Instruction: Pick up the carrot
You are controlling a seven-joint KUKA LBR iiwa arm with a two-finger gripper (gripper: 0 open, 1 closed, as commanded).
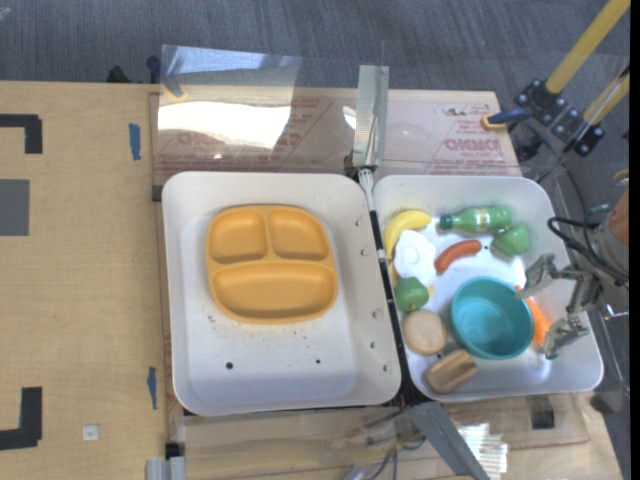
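The carrot [539, 321] is a small orange piece lying in the right bin [580, 368], tight against the right side of a teal bowl [490, 318]. My gripper [551, 304] reaches in from the right edge and hangs low over that spot. It is open, with one finger [538, 271] beyond the carrot and the other [563, 335] on its near side. The carrot lies between them, apart from both pads as far as I can see. The bowl's rim hides part of the carrot.
The right bin also holds a banana [403, 226], a green bottle [478, 219], a red sausage [459, 254], a green pepper [512, 239], a potato [425, 332] and a bread roll [452, 370]. An orange divided plate [270, 263] sits in the left bin [190, 368].
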